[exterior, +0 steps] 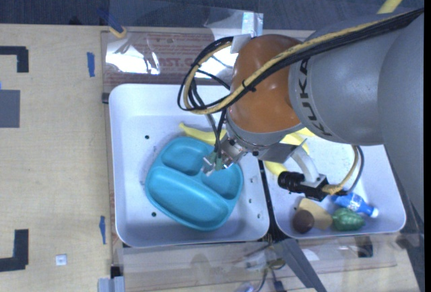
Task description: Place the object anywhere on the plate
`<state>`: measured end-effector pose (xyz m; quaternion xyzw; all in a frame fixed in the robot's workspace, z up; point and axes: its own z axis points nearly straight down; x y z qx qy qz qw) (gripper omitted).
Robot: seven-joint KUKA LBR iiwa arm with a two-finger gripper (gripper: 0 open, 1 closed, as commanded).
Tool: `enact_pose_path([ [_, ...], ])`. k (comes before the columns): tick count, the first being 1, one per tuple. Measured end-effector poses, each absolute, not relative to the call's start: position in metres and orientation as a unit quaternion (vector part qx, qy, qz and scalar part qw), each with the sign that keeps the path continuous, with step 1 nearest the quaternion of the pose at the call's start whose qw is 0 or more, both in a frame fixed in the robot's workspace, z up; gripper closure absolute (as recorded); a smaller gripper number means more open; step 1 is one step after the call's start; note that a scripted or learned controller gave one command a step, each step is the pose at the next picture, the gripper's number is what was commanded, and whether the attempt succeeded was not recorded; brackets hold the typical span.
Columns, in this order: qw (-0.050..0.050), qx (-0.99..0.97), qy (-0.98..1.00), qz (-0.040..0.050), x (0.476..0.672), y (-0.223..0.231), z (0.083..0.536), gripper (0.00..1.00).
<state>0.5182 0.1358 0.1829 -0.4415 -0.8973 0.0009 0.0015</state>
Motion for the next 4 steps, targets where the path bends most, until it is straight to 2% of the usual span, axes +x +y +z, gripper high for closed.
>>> enact_pose_path([
  [1,0.0,-0.327,-0.945,0.0007,0.494,-0.006,0.185,1.0],
  [2,-0.003,-0.242,-0.97,-0.0015,0.49,0.063,0.205,1.0],
  [3,-0.002,-0.1,-0.995,-0.0018,0.503,0.147,0.224,1.0],
  [4,0.002,-0.044,-0.999,-0.0003,0.487,0.217,0.144,1.0],
])
